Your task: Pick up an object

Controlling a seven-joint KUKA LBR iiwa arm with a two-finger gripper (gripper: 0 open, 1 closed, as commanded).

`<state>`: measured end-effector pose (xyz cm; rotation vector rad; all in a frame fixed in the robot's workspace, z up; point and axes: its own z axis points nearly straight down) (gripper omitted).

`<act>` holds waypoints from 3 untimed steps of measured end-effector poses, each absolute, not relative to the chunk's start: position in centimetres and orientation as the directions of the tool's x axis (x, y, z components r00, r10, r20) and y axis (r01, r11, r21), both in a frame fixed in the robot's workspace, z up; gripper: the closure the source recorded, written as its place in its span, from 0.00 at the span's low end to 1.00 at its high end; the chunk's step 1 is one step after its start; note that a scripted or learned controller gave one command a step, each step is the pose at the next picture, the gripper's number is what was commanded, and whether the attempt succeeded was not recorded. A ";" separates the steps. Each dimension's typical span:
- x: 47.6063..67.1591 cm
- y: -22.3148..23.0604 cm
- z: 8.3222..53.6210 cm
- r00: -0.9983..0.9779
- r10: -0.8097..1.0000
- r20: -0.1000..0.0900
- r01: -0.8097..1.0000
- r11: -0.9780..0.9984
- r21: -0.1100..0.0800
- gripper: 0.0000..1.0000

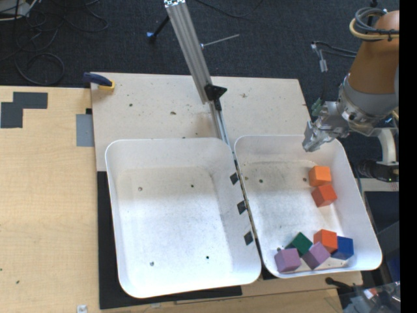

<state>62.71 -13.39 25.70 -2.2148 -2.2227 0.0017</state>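
The gripper (314, 139) hangs over the far right corner of the right bin (260, 154), at the end of a grey wrist with an orange band above it. Its fingers are small and blurred against the bin rim; whether they are apart or together cannot be told, and nothing can be seen between them.

All the blocks lie in the right bin. An orange block (320, 175) sits near the right wall, just nearer than the gripper, and a red block (324, 194) lies touching it on its near side. The rest cluster in the near right corner: a green block (301, 242), a second orange block (326, 239) to its right, a blue block (344, 247) right of that against the wall, and two purple blocks, one (287, 259) at the near left of the cluster and the other (316, 255) between it and the blue block.

The left bin (130, 175) stands beside the right one, their walls touching along the middle. A slanted aluminium bar (190, 41) rises from the far end of that seam toward the far left. A small blue and yellow clamp (99, 80) lies at the far left corner of the bench
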 end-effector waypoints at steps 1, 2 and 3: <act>60.2 -9.2 24.2 -0.003 1.000 0.003 1.000 0.003 -0.006 1.00; 58.2 -4.2 22.9 -0.004 1.000 0.003 1.000 0.004 -0.007 1.00; 56.2 1.0 22.0 -0.004 1.000 0.002 1.000 0.004 -0.007 1.00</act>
